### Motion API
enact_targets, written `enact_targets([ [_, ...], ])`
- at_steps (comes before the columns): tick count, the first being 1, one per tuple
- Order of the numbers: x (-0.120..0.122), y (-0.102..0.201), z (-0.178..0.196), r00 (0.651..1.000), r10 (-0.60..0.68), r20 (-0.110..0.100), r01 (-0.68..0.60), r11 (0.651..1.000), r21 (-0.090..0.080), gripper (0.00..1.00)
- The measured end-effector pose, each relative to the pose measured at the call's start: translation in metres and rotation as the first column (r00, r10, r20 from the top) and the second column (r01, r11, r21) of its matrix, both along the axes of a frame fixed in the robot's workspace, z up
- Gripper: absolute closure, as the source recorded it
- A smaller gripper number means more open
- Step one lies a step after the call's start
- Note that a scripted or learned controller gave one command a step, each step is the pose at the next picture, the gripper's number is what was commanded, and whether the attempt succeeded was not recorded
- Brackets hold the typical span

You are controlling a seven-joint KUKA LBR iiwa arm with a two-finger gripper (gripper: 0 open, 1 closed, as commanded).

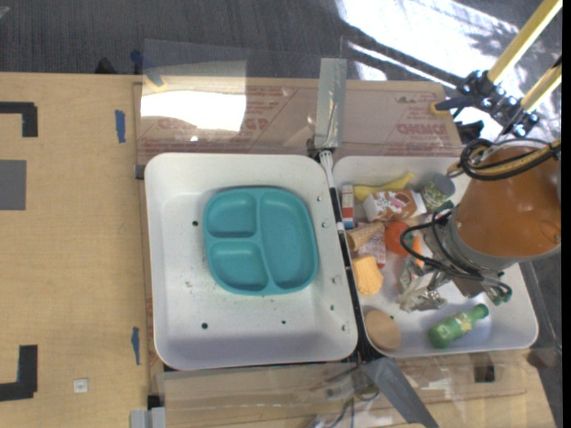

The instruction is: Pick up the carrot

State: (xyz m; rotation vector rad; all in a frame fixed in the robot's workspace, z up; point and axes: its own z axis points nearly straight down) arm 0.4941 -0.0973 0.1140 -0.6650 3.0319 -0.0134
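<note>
In the right bin [526, 324], the hand [421, 285] hangs beside the carrot [398, 236].

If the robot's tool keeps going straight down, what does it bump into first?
Probably the white floor of the right bin. The tool points down beside the green bottle, past the orange carrot, though depth is hard to judge.

Faint red print on the clear panels [268, 114], unreadable.

Bright, sharp; glare at top
</note>
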Motion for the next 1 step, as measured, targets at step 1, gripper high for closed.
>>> enact_targets([
  [1,-0.0004,0.0,-0.0007,1.0,0.0,-0.002,0.0,1.0,0.0,0.0],
])
